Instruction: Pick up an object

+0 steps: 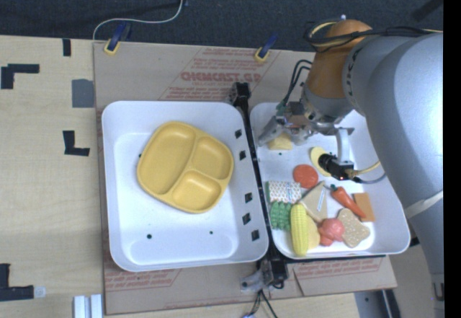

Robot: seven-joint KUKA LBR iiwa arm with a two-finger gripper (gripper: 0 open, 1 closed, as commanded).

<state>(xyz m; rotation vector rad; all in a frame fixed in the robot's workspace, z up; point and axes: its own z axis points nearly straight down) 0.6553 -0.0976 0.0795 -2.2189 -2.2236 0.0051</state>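
Note:
The right bin (385, 237) holds several toy foods: a pale yellow piece (281, 143), a red slice (305, 175), a yellow corn cob (299, 228), a carrot (344, 199), a toast slice (353, 228) and a green piece (278, 215). My gripper (292, 125) hangs low over the far left part of this bin, just above the pale yellow piece. The wrist hides what lies directly under it. I see nothing held.
The left bin (122, 237) holds a yellow divided plate (185, 165). A black divider (248, 165) runs between the bins. The arm's big grey body (403, 107) covers the right bin's far right side. A yellow rounded piece (318, 156) lies beside the gripper.

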